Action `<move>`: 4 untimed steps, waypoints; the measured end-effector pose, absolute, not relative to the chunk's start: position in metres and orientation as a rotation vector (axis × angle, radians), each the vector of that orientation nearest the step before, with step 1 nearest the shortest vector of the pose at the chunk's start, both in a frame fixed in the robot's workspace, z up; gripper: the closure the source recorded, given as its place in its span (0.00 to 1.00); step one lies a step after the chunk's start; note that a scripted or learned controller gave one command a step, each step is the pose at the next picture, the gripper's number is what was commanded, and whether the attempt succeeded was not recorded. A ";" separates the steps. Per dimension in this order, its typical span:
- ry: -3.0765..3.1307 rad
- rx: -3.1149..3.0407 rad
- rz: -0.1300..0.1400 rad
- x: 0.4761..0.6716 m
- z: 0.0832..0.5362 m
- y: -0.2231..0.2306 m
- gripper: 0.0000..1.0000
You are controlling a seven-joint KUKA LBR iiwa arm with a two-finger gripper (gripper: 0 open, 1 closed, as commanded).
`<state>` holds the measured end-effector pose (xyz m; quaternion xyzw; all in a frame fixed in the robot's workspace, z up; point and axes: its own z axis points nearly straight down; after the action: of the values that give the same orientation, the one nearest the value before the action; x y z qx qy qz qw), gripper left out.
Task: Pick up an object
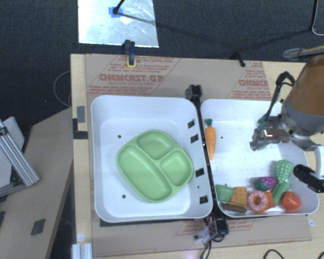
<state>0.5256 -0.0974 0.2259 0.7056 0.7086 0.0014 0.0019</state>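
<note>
Camera view: grey arm's two-finger gripper (261, 139) low over right white bin (232, 112), claw state cannot tell. Orange plastic carrot (209, 137) by left wall; toy food cluster (262, 194) at near edge. Green divided plate (154, 165) in left white bin (108, 117).

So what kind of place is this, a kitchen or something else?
Most likely a robot test lab, not a kitchen. A robot arm reaches over two white bins on a workbench; toy food, such as a carrot and a doughnut, serves as practice objects.
</note>
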 end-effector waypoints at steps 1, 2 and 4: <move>2.229 2.210 0.006 0.577 0.216 -0.070 1.00; 2.228 2.208 0.008 0.624 0.232 -0.051 1.00; 2.226 2.215 0.003 0.611 0.233 -0.051 1.00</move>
<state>0.6106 -0.0506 0.2327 0.7053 0.7089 0.0010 0.0007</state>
